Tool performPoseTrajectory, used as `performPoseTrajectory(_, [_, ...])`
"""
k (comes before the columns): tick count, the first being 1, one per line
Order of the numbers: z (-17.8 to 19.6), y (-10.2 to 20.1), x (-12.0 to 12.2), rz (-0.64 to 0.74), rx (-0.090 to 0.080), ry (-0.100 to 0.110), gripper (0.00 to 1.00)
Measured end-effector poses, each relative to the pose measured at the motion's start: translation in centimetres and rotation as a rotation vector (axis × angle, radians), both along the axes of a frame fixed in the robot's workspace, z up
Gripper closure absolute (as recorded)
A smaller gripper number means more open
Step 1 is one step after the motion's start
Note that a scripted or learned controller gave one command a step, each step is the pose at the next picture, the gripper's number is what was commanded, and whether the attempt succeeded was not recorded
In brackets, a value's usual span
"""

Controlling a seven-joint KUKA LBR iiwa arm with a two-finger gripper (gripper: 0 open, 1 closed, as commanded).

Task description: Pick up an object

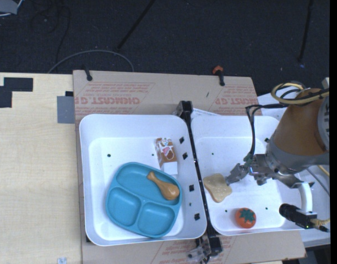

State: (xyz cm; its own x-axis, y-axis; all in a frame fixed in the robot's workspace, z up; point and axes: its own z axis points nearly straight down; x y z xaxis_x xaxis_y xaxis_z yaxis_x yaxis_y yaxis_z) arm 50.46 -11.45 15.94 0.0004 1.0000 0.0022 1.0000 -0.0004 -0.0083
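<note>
In the right bin, the gripper hangs just right of the tan toast slice, whether parted or together I cannot tell.

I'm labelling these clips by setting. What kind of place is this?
Probably a robot lab bench, not a kitchen: two white bins on cardboard, toy food like the tomato and drumstick, loose cables.

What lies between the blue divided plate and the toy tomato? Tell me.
In the camera view, the black divider between the two bins and the tan bread slice lie between the blue divided plate and the toy tomato.
</note>
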Motion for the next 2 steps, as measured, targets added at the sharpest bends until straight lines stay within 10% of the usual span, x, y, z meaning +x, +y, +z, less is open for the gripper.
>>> performPoseTrajectory(2, [-6.93, -0.53, -0.41, -0.001, 0.000, -0.007, 0.00])
